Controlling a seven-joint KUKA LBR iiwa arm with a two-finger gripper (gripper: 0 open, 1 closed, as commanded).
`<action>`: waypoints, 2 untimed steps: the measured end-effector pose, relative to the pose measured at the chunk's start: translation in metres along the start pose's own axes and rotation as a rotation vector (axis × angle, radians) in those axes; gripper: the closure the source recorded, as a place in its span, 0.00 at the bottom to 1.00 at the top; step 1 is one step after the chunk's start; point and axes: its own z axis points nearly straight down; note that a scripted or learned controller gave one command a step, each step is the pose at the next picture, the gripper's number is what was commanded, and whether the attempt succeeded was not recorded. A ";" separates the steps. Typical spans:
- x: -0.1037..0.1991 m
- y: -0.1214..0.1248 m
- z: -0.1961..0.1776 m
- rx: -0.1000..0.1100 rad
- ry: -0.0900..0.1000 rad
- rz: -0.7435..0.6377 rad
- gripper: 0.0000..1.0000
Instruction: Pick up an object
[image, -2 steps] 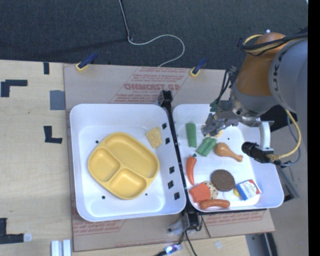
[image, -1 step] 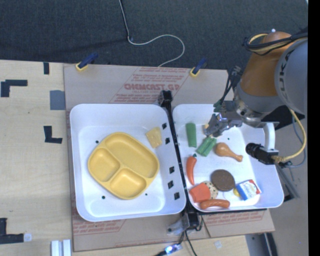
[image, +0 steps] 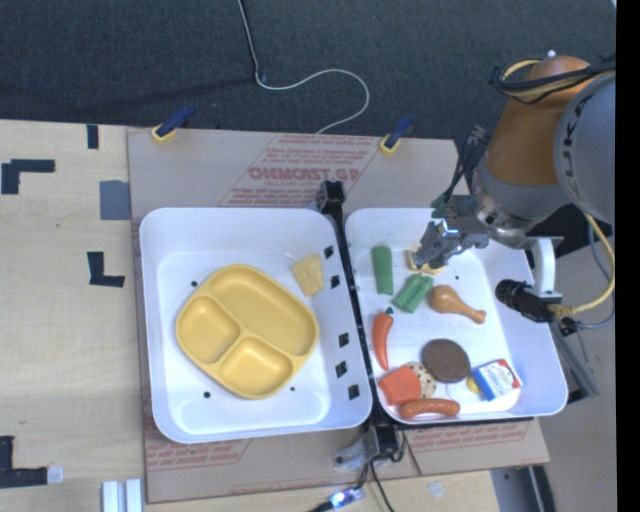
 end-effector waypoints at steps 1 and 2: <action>0.001 0.004 0.020 0.001 -0.002 0.000 1.00; 0.002 0.009 0.017 0.000 -0.001 0.000 1.00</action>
